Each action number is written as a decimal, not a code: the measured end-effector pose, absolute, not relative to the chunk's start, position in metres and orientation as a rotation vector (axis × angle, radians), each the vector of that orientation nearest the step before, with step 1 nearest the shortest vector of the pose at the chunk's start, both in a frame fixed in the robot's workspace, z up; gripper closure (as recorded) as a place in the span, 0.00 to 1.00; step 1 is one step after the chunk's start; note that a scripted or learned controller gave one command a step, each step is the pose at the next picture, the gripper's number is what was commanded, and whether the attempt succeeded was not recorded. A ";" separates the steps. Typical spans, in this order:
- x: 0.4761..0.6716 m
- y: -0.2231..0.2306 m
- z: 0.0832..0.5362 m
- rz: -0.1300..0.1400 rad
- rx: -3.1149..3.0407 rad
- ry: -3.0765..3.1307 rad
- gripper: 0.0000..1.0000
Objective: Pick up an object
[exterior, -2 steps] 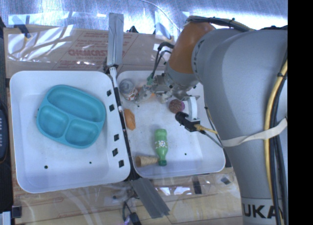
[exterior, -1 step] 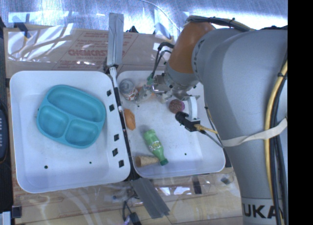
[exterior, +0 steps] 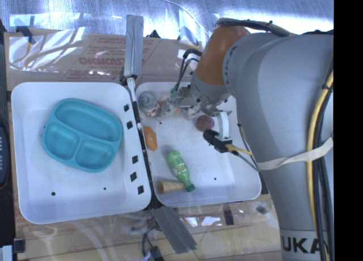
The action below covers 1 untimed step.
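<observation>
A: Where is the gripper [exterior: 177,102] right now?

B: Low over the far end of the right bin [exterior: 229,189], under the orange wrist band. The wrist hides most of it, so I cannot tell how it is set or whether anything is in it.

A: What lies closest to it?

B: A small greyish round object [exterior: 148,102] sits just beside it on the left, near the divider between the bins. A dark reddish ball [exterior: 205,122] lies just beside it toward the right, close under the wrist.

A: And further out?

B: An orange piece [exterior: 150,138] sits against the divider, nearer the camera. Beyond that, the green bottle [exterior: 180,169] lies flat, its long axis slanting from upper left down to lower right, with a tan cone-like thing [exterior: 169,186] touching or nearly touching its lower end.

A: The other bin?

B: The left bin [exterior: 28,197] holds a blue divided plate [exterior: 83,135], well apart from the arm.

A: So the likely target?

B: I judge the greyish object or the reddish ball; both need only a short sideways shift.
</observation>
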State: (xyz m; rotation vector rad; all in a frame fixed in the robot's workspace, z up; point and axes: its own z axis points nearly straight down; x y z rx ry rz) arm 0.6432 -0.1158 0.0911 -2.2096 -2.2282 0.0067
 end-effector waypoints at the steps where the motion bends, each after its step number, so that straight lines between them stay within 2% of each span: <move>1: 0.643 -0.116 0.091 0.007 -2.210 -2.228 0.00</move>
